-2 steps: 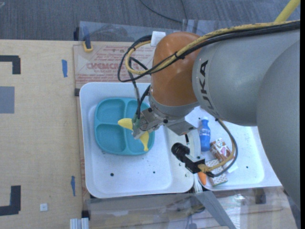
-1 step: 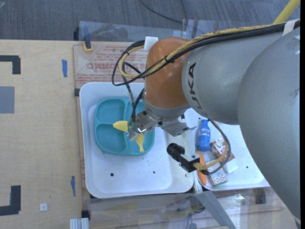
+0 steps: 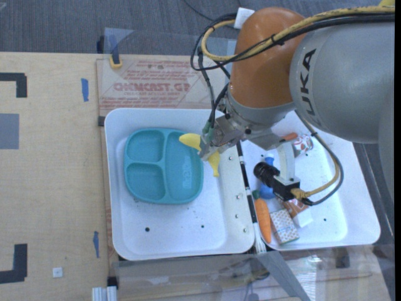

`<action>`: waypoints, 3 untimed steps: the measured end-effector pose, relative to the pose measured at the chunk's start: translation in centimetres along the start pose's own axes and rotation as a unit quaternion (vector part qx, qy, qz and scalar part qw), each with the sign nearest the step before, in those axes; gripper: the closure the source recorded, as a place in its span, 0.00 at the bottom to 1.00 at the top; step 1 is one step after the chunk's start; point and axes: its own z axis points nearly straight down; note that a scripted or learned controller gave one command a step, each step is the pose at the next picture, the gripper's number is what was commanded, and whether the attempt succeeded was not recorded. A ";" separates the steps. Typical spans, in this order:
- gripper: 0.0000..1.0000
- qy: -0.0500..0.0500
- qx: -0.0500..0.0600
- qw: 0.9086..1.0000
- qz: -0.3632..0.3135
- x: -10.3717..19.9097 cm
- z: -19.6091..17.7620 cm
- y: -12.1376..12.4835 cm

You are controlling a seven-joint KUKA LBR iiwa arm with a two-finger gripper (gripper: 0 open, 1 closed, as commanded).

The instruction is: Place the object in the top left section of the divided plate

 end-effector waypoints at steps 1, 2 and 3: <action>1.00 0.001 0.002 1.000 -0.029 5.6 5.6 2.0; 1.00 0.000 0.000 1.000 0.018 6.7 0.0 0.8; 1.00 0.000 0.002 0.999 0.032 8.3 0.8 0.9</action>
